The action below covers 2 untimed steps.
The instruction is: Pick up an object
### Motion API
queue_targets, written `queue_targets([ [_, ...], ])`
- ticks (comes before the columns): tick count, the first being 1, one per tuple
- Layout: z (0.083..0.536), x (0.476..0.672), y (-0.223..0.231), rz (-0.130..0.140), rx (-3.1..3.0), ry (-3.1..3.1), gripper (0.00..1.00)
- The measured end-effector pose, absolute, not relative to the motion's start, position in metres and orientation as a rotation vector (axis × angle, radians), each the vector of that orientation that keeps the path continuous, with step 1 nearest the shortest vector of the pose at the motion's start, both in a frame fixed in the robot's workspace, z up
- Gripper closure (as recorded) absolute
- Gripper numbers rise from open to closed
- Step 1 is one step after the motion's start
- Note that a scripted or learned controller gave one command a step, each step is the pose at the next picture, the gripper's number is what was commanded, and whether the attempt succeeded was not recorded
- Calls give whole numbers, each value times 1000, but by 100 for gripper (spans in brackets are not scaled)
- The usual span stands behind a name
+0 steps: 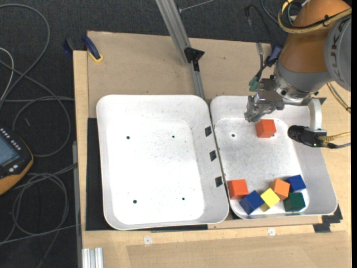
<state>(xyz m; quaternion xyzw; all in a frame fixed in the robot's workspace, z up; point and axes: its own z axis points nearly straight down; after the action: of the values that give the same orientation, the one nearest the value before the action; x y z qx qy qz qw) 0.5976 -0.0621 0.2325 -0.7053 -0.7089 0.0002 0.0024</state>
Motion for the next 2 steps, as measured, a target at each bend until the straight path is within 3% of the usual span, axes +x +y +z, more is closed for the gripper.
queue_targets([
  [2,233,550,25,2,-2212,-2224,100],
])
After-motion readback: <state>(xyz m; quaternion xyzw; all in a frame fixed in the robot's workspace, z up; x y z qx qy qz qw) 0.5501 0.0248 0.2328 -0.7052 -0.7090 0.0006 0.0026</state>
